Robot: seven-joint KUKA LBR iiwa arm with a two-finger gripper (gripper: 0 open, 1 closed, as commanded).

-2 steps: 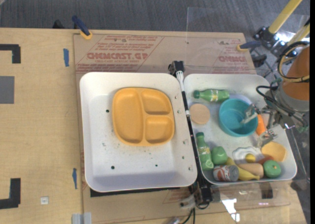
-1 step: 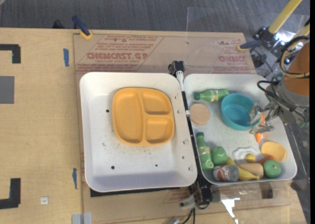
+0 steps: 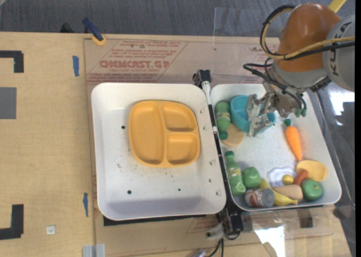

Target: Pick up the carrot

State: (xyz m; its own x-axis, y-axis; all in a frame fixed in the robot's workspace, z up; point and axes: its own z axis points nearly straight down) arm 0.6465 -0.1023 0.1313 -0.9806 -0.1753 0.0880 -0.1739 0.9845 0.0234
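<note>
Arm reaches in from the right at the far side, orange wrist band up top, gripper (image 3: 260, 121) pointing down-left, nothing visibly held.

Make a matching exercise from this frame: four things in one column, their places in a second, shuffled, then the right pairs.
Things:
1. carrot
2. yellow tray
3. gripper
4. can

Places:
A. in the left bin
B. near the front edge of the right bin
C. in the right bin, right of the gripper
D. over the back of the right bin, by the teal cup

Pairs: 1-C, 2-A, 3-D, 4-B
</note>
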